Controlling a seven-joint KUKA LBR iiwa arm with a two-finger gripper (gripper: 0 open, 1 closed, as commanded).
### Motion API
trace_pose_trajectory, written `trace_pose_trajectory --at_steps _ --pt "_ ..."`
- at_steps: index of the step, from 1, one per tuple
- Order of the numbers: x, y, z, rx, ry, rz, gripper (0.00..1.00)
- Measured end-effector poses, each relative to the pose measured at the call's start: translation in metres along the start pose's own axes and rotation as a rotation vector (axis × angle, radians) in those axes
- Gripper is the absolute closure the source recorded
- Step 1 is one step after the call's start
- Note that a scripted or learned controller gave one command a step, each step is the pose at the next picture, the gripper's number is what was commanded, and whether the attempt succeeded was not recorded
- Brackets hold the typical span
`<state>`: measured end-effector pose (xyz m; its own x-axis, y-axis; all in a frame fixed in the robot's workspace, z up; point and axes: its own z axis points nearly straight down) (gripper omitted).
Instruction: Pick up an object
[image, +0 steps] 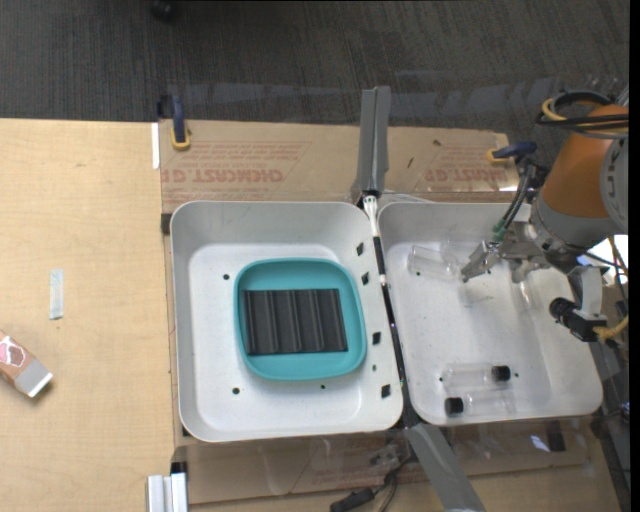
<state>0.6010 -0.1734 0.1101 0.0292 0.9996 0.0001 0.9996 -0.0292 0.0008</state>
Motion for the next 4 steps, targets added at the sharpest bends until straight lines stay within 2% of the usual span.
trace_pose_trajectory --at_steps 1,2,3,4 --pt "-0.001 -0.044 0.018 0.002 0.006 0.011 0.00" --pt "-0.004 0.045 0.017 -0.001 0.009 -0.046 0.00" --pt "0.057 0.000 0.018 0.003 0.000 0.108 0.00" --pt "0.020 -0.067 0.019 0.003 0.000 -0.036 0.00"
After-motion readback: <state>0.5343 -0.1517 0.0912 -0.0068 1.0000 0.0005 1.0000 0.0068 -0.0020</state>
